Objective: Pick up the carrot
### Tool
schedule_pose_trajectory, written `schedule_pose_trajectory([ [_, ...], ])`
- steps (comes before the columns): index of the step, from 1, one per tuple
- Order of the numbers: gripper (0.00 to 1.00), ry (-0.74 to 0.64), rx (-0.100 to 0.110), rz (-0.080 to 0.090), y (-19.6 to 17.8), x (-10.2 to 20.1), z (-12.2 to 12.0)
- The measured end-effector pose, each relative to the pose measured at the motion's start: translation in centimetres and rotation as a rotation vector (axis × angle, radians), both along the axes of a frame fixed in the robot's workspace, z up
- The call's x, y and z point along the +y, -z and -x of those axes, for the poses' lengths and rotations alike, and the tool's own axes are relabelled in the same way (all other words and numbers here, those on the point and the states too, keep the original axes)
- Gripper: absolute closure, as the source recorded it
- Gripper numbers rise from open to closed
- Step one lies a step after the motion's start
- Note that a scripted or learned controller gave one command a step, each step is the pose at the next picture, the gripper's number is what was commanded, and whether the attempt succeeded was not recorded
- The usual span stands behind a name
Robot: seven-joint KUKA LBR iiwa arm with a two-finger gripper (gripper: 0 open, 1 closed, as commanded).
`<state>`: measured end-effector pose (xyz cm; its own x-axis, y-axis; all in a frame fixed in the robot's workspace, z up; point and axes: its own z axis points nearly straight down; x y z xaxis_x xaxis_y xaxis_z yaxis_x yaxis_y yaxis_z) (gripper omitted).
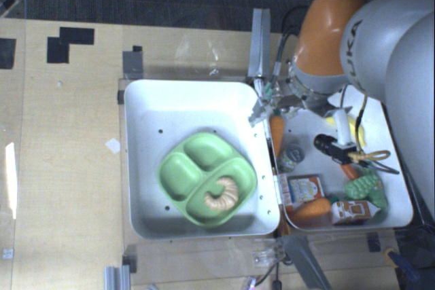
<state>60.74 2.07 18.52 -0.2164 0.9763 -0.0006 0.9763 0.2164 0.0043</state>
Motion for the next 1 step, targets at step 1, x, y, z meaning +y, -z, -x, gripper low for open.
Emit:
schedule_pose_trajectory([
  [1,0.00,0.029,0.000,0.000,-0.04,-4.21,0.87],
])
